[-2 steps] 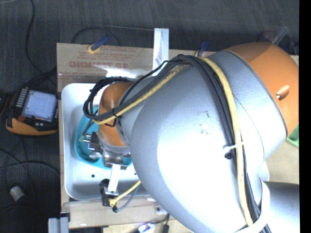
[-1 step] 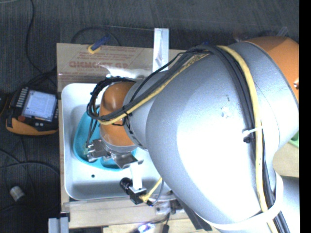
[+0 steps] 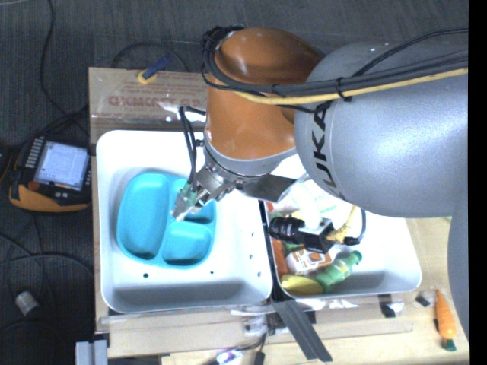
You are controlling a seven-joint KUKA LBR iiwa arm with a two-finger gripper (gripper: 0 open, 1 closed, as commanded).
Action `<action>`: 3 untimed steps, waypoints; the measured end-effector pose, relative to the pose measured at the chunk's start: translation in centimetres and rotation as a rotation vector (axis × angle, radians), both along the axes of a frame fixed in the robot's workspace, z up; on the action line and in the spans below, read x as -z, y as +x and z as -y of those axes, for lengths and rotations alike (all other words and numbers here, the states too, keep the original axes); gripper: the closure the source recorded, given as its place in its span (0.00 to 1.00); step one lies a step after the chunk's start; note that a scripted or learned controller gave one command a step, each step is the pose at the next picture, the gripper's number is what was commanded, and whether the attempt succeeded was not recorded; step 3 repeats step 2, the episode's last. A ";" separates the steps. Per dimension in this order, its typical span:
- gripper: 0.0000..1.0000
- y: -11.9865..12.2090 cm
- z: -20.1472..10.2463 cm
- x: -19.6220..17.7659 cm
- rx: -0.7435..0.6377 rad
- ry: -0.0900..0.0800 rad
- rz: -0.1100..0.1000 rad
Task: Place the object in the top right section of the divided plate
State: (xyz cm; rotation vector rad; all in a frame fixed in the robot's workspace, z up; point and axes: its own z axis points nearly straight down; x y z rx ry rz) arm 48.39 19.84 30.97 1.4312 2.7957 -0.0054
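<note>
We are finding the gripper [image 3: 186, 204] low over the top right section of the blue divided plate [image 3: 144, 223], which is lying in the left bin [image 3: 106, 280] towards the left edge of the surface. We cannot tell whether the gripper is apart, together or clamped on anything. A small pale greenish shape [image 3: 185, 201] is showing at its tip, just above the plate. We are taking it for the object, though it may be part of the gripper.

Judging by its small size, we are expecting the object to be light and easy to dislodge, so it calls for a hold across its narrow middle. We cannot judge how stiff or slippery it is. All three sections of the plate are showing bare blue where the arm is not covering them.

The right bin [image 3: 403, 280] is holding a cluttered group:
- an orange carton [image 3: 308, 261]
- a green bottle-shaped item [image 3: 340, 268], lying just beside the carton
- a yellow banana-shaped item [image 3: 300, 284], lying near the bin's front wall
- a white crumpled wrapper [image 3: 308, 196], lying behind them
</note>
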 end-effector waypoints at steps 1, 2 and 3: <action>1.00 0.1 -1.8 -12.4 0.148 0.000 0.002; 0.00 0.1 -1.8 -12.4 0.148 0.000 0.002; 0.00 0.1 -1.8 -12.4 0.148 0.000 0.002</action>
